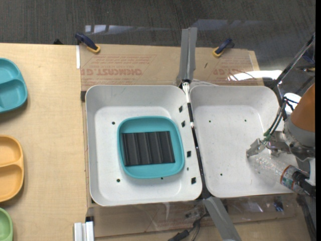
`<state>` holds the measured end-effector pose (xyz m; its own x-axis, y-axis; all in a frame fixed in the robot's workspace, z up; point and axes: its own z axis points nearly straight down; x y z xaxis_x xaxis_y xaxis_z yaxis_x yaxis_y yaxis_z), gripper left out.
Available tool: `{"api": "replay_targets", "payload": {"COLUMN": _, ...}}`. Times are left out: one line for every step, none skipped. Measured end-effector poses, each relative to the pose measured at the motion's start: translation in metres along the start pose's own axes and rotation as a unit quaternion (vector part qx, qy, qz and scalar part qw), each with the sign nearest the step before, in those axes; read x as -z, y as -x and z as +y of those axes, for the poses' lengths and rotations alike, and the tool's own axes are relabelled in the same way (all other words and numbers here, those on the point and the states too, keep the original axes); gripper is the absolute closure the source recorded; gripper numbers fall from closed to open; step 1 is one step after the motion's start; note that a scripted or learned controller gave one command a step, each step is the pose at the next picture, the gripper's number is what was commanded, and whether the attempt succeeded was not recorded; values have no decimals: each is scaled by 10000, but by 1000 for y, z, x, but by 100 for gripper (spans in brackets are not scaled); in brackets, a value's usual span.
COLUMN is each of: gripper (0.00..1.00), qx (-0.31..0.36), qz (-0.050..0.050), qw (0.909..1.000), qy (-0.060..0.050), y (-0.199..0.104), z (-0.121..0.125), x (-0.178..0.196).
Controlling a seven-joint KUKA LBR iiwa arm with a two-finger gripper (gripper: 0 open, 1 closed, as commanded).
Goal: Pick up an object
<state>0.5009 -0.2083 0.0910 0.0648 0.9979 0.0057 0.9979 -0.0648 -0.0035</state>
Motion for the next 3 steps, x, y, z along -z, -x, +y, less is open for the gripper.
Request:
{"api": "replay_targets", "payload": {"gripper": 0, "qx": 57, "qz": -25, "qw": 10000, "qy": 6, "y": -4, "z": -24, "x": 0}}
{"api": "replay_targets", "payload": {"gripper": 0, "qx": 96, "qz": 15, "qw": 10000, "qy": -4, "y": 4, "z": -22, "x": 0}}
{"api": "replay_targets", "payload": {"gripper": 0, "qx": 166, "qz": -24, "qw": 9999, "qy": 9, "y": -11, "z": -17, "x": 0}}
